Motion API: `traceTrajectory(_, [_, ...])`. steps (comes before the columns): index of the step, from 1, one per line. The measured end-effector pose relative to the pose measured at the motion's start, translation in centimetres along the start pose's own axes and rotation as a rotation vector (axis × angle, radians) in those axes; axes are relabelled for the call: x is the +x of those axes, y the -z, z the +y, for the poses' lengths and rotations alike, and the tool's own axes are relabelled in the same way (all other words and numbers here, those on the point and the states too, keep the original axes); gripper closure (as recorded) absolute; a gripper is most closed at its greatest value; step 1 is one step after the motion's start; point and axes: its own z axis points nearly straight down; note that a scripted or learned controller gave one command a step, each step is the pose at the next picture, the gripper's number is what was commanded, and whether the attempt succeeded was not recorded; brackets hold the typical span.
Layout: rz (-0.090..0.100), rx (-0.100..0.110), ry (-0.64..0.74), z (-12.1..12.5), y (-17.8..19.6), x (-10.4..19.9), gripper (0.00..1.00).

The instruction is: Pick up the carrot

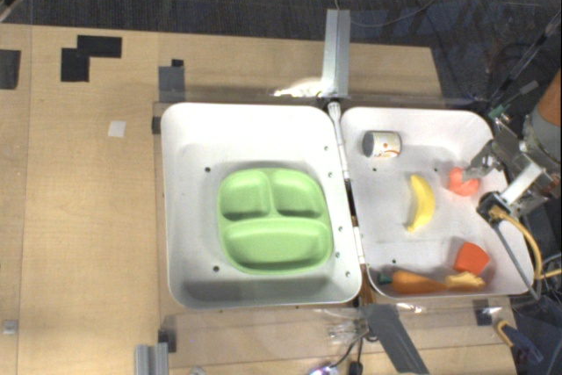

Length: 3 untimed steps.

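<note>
Bench surface [79,215] was pale wood-grain, with dark carpet beyond its far edge and several black markers at the upper left. Two shallow white bins sat side by side on it, touching along a central metal divider [337,57].

Left bin [184,189] held a green sectioned tray [275,218], lying flat near the middle, three compartments visible.

Right bin [439,123] held several items. The carrot [419,282] lay on its side along the near wall, toward the near-left corner, its orange body pointing left. A pale yellowish piece [465,280] lay just beside its right end. An orange block [471,258] stood just behind that piece. A banana [422,201] lay near the bin's centre, curved and running roughly front to back. A small cylindrical can [381,144] lay on its side toward the far-left area. A pink object [463,182] rested near the right wall.

Gripper [485,182] was at the bin's right edge, close against the pink object and well apart from the carrot. Finger condition could not be determined. Nothing was seen held. A yellow cable [518,240] hung below the wrist.
</note>
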Motion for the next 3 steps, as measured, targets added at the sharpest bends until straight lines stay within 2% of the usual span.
traceTrajectory(1, [0.003,-0.003,-0.338,-0.7,-11.6,3.2,0.00])
traceTrajectory(2, [0.008,-0.006,-0.324,-0.7,-10.4,3.5,1.00])
traceTrajectory(3, [0.008,-0.006,-0.324,-0.7,-10.4,3.5,0.00])
